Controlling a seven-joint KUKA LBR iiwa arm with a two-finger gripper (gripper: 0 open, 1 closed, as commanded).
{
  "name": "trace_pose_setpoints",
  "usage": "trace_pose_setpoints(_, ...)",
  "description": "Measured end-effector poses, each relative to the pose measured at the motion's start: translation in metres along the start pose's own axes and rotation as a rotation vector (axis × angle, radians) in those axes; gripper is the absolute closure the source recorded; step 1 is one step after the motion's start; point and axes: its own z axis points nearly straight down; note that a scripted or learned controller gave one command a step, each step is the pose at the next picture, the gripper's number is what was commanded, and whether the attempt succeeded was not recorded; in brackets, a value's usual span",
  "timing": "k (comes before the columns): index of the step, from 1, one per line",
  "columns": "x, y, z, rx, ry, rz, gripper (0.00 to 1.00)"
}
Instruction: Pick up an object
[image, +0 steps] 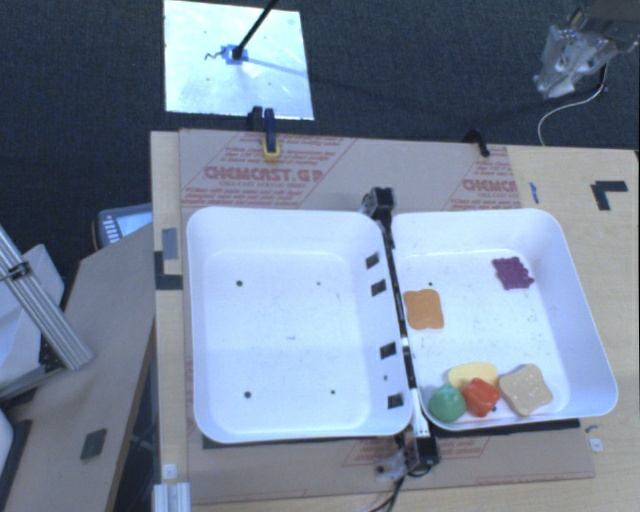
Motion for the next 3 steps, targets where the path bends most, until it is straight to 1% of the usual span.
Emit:
trace_pose_setpoints(1, -0.012, -0.01, 0.119, 0.015, 0.001, 0.007, 1.0)
trace_pose_setpoints(2, 0.032, -0.001, 0.068, -0.001, 0.001, -0.001, 1.0)
trace_pose_setpoints(3, 0.067, 0.0, 0.019, -0.002, 0.001, 0.0, 1.0)
